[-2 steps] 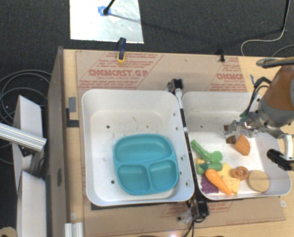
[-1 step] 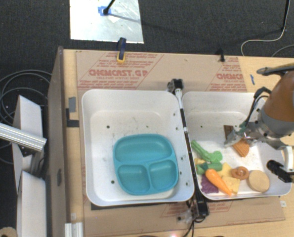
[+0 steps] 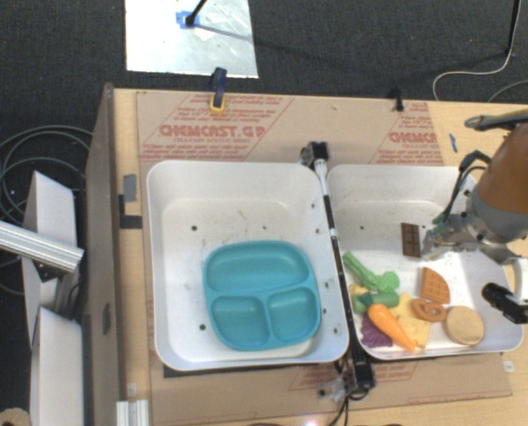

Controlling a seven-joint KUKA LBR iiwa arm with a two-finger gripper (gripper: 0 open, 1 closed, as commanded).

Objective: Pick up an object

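Dark carpet surrounds the bench we see. Taking the right bin as landmark: toy food clusters along its near edge, a carrot among it, a chocolate bar mid-floor. Beside that bar hangs the gripper; we cannot tell its jaws' state.
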